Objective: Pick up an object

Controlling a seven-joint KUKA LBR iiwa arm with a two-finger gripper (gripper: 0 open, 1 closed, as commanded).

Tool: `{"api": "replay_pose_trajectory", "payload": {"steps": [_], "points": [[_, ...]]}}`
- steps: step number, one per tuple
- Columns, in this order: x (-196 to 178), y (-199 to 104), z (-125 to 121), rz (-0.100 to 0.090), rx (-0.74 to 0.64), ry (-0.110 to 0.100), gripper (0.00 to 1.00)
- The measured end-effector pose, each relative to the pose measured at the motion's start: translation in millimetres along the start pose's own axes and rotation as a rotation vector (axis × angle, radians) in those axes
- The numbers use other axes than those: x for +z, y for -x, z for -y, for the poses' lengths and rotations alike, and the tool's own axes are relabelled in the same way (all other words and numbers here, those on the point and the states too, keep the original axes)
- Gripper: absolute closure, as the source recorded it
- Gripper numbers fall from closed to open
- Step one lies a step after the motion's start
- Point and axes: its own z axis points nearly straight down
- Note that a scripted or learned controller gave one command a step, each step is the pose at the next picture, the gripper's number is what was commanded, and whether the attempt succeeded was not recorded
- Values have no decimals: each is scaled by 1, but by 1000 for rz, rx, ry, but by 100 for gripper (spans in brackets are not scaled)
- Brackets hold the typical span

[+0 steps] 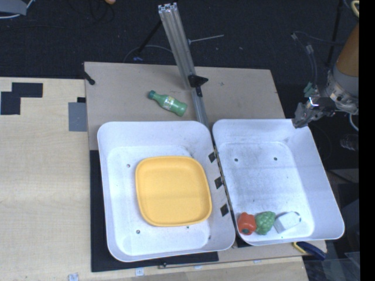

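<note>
While the claw [304, 117] hovers at the far right corner of the right bin [319, 174], no object sits under it.

It hangs at the end of the grey wrist just above that bin's rim; it looks small and dark from this angle, so I cannot tell whether it is released or clenched, and nothing can be seen in its grasp. Well toward the camera from the claw, along the right bin's near wall, lie three small things in a row, touching or nearly so: a red object [246, 223], a green object [265, 222] and a white object [287, 221]. To the claw's left, the left bin [114, 174] holds a yellow plate [173, 190]. Further left and slightly beyond the claw, a green bottle [167, 103] lies on its side on the bench [117, 92], outside both bins.
</note>
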Motion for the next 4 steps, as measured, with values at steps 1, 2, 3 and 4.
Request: {"api": "replay_pose_trajectory", "payload": {"steps": [1,2,3,4], "points": [[-6,-40,24,-2,-2,-4,100],[-12,-88,49,-2,-3,-4,100],[1,-135,62,-2,-4,-6,100],[-3,-184,91,-2,-4,-5,100]]}}
